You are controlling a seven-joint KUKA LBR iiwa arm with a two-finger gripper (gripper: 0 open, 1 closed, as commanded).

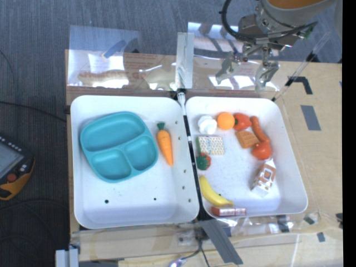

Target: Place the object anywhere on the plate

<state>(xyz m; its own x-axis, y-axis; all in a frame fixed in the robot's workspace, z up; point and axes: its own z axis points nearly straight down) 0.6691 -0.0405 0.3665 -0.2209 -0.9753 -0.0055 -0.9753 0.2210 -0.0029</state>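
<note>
Carrot [165, 144]: lies in the left bin [83, 204], just beside the right edge of the teal divided plate [118, 146], not on it. Right bin [292, 188]: holds a banana [210, 191], an orange [225, 120] and other toy foods. Tool [248, 68]: above the right bin's far rim, fingers spread wide, holding nothing.

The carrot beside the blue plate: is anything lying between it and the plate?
Nothing visible does. The carrot lies on the left bin's white floor just right of the blue plate, with bare floor between them. The gripper hangs beyond the right bin's far edge.
</note>
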